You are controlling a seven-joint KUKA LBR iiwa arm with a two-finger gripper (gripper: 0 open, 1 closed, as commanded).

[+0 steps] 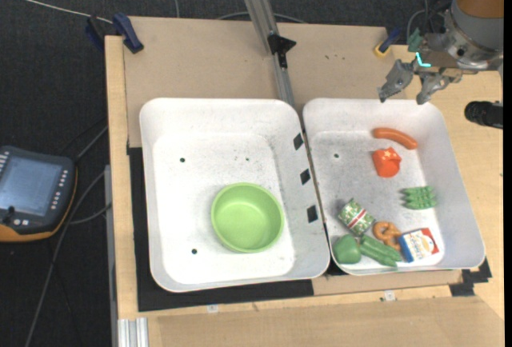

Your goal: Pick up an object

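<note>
Two white bins side by side on the bench: green bowl point(247, 216) alone in the left bin point(160, 125); in the right bin point(460, 201), orange sausage point(394, 137), red piece point(387, 162), green toys, small can, pretzel and carton. Gripper point(410, 88) poised above the right bin's far rim, fingers spread apart, nothing between them.

Bright even overhead light, soft faint shadows, mild glare on white bins point(160, 129), sharp focus
</note>
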